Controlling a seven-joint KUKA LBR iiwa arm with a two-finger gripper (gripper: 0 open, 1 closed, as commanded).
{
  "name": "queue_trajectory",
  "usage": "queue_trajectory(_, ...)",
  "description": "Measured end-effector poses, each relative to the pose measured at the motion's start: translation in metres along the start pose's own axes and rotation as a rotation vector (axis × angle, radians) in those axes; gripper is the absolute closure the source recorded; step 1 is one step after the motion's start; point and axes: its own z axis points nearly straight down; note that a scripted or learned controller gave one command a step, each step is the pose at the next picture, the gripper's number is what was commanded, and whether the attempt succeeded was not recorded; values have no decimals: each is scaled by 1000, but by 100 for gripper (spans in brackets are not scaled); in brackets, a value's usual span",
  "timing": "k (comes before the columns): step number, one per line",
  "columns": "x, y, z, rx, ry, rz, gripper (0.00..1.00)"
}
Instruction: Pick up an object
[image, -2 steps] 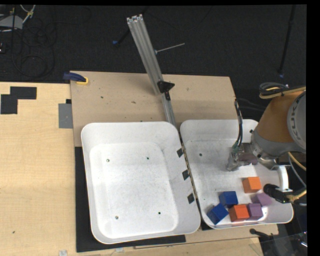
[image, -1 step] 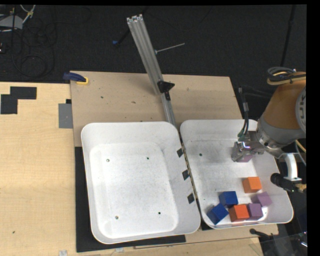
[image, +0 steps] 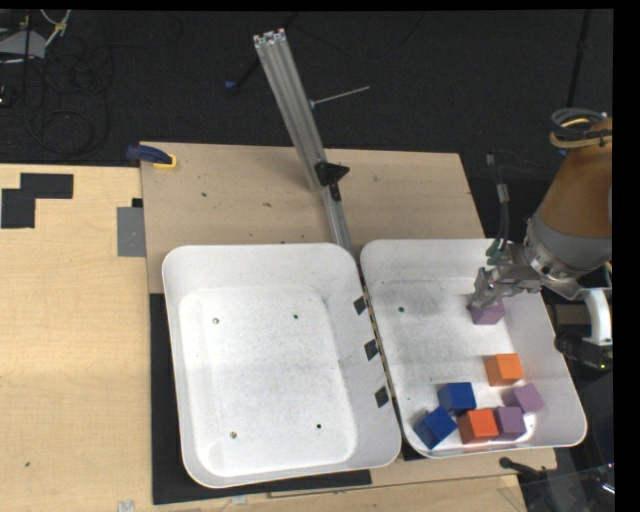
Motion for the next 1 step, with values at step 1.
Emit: queue_trajectory(1,-1,1,-52,-2,-1,1,100)
